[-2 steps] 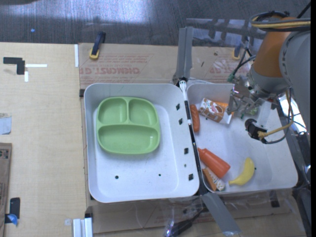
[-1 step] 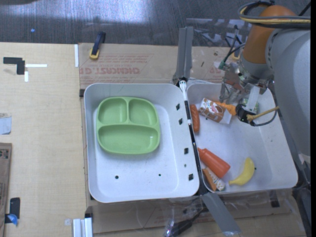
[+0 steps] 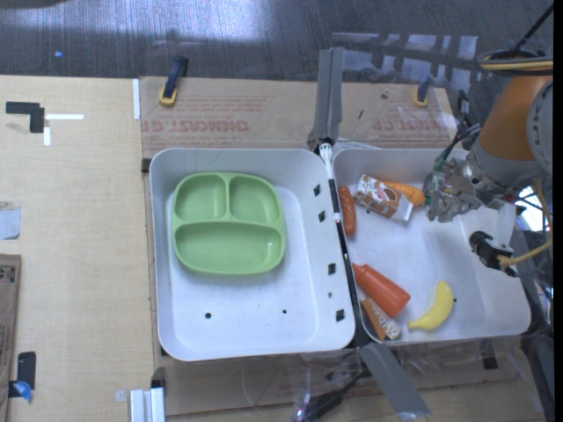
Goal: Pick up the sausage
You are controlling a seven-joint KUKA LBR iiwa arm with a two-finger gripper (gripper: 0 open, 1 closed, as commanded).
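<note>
A wooden bench [image 3: 70, 236] bears two white bins; the left bin [image 3: 246, 323] holds a green plate [image 3: 229, 222]; the gripper [image 3: 442, 202], its state unclear, hangs over the right bin [image 3: 493, 319]; the sausage [image 3: 348, 211] lies along that bin's left wall.

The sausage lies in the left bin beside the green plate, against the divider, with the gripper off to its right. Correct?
Not quite. The camera view shows the sausage in the right bin, against the divider; the gripper is to its right.
</note>
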